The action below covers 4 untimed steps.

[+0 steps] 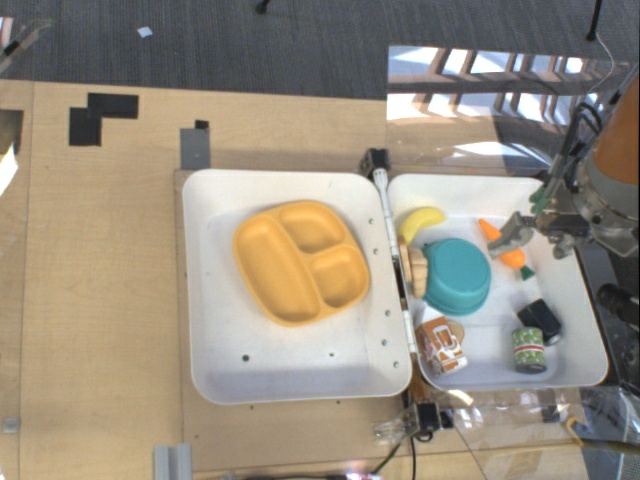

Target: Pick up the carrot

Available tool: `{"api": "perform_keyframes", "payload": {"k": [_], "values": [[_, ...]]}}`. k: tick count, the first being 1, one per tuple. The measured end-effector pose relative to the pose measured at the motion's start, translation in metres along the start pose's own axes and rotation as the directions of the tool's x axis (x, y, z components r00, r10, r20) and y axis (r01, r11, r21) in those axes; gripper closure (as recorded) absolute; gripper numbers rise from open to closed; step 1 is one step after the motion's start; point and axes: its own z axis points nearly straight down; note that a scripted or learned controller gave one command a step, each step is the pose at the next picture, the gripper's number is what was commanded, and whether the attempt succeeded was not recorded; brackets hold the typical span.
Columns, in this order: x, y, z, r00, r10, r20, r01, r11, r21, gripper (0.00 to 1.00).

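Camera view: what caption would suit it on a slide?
Arm's tool over the carrot in the right bin, beside a teal bowl and banana.

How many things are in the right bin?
7: banana at top left, teal bowl mid-left, wood block beside it, carton at bottom left, carrot under the gripper, black block, green can. More may be hidden.

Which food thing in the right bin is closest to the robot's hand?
The carrot. It is orange and lies right under the gripper near the bin's back right. The yellow banana and the snack packet lie over by the left wall, farther off.
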Motion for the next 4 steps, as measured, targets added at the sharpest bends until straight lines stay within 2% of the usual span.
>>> {"api": "perform_keyframes", "payload": {"k": [1,2,3,4], "values": [[-0.045,0.034,0.014,0.985,0.171,0.002,-0.171,0.985,-0.001,0.00],[-0.068,0.062,0.111,0.992,0.123,0.000,-0.123,0.992,0.010,0.00],[-0.068,0.104,0.188,1.000,0.024,0.001,-0.024,1.000,-0.007,0.00],[-0.067,0.106,0.176,1.000,0.019,0.003,-0.019,1.000,-0.013,1.00]]}}
